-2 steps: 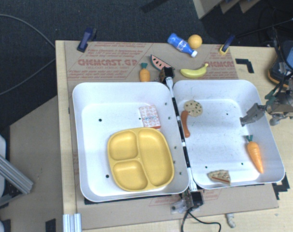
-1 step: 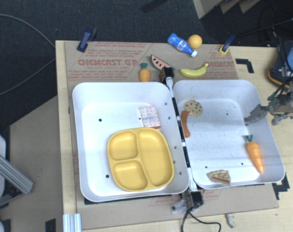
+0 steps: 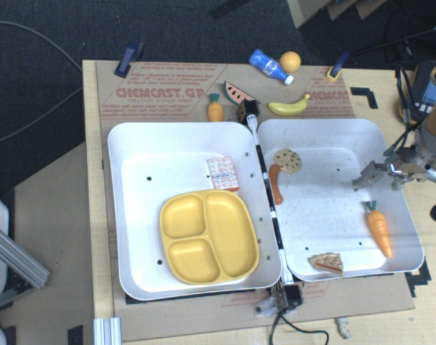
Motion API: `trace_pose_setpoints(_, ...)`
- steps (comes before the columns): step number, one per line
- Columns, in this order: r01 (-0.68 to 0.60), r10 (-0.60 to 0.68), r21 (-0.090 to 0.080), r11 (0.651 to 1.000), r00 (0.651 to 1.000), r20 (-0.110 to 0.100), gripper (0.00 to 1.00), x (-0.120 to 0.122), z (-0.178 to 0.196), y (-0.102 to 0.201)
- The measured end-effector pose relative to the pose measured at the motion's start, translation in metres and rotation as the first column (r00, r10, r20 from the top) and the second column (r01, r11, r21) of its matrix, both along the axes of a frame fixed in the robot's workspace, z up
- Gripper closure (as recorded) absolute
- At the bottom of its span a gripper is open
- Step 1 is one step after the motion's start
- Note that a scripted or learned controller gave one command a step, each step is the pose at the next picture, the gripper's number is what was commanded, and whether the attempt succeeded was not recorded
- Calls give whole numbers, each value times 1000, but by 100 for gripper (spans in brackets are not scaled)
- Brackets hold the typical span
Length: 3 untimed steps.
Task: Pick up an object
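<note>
Carrot [image 3: 378, 233] lies against right bin's [image 3: 340, 131] right wall.

Gripper [image 3: 364, 180]: grey metal, slim fingers, silvery block behind. Wrist at right edge: pale grey housing, blue part above, black cables looping alongside. Finer markings, screws not discernible.

Occlusions and frame cut-offs

Gripper [image 3: 367, 179] finger separation is too small and blurred to resolve. Behind it, the arm [image 3: 427, 131] is cut off by the right edge. The snack packet [image 3: 223, 173] print is illegible.
</note>
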<state>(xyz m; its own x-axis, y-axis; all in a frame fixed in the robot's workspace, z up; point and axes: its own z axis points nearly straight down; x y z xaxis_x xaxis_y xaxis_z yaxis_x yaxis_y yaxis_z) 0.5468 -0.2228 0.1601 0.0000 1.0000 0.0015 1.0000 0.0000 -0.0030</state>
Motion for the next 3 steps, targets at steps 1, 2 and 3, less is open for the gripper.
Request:
trace_pose_setpoints(1,-1,1,1,1000,1000,2,0,-39,-76,7)
trace_pose_setpoints(2,1,-1,-1,1000,1000,4,100,-39,-66,6)
trace_pose_setpoints(3,-2,2,-1,1000,1000,5,100,17,29,84)
